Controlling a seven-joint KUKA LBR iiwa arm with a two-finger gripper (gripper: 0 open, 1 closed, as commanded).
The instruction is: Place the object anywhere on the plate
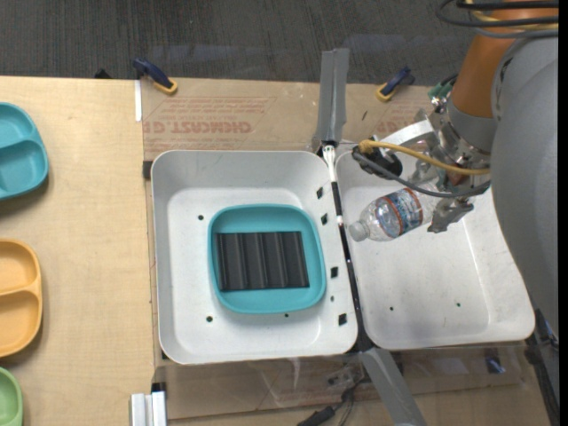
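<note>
A clear plastic water bottle (pixel 390 216) with a blue-and-white label lies tilted in the upper part of the right bin (pixel 444 300), its white cap pointing left toward the bins' shared wall. My gripper (pixel 444 209) is right at the bottle's base end, which runs in under the wrist. The wrist and its cables hide the contact, so I cannot tell whether the bottle is held. A teal square plate (pixel 266 217) with a dark ribbed centre rests in the middle of the left bin (pixel 177 238), well left of the gripper.
The raised wall (pixel 337 229) between the two bins stands between bottle and plate. Spare plates lie at the bench's left edge: teal (pixel 18 158), orange (pixel 13 295), green (pixel 4 399). Clamps (pixel 155 75) hold cardboard behind the bins.
</note>
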